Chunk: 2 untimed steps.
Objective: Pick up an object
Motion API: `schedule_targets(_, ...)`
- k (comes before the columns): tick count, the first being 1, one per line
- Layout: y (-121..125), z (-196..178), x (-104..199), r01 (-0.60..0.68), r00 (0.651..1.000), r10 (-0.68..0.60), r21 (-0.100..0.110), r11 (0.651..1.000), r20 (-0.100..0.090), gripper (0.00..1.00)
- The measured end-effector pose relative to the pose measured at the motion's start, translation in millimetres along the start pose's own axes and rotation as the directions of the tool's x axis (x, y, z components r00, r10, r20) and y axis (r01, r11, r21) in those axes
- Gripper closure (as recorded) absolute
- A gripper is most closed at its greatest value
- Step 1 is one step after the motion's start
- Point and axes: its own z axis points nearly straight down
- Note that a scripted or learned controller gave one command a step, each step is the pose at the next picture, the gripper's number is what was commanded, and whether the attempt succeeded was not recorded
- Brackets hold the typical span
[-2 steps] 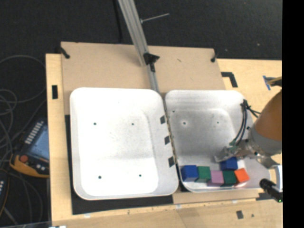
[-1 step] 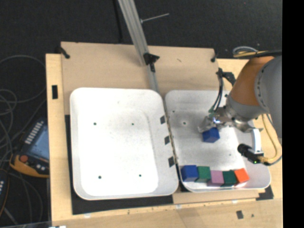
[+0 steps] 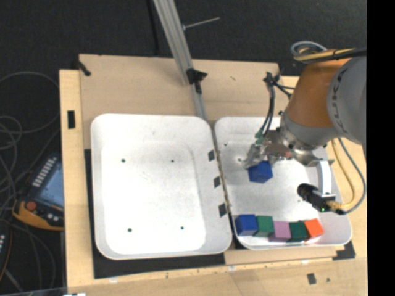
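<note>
Five cubes (image 3: 279,228) line the right bin's (image 3: 242,131) near wall, well apart from the gripper (image 3: 258,159). Just under it, mid-bin, sits a blue cube (image 3: 260,172); whether it is gripped, I cannot tell. Likely the grasp step: next, a straight lift. Nothing crowds it.

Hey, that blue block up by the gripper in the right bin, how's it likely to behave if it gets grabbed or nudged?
The blue block looks like a solid cube with flat faces, so it probably stays stiff and slides rather than rolls. It seems small beside the gripper, so likely light. It appears tilted, so a nudge may tip it flat on the right bin.
</note>
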Motion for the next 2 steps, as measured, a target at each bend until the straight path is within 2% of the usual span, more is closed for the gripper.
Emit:
schedule_targets(1, -47.4, 4.7, 73.7, 0.0, 1.0, 0.0, 0.01, 1.0, -0.001, 1.0)
schedule_targets(2, -2.5, 5.1, 126.6, 0.0, 1.0, 0.0, 0.005, 1.0, 0.001, 1.0)
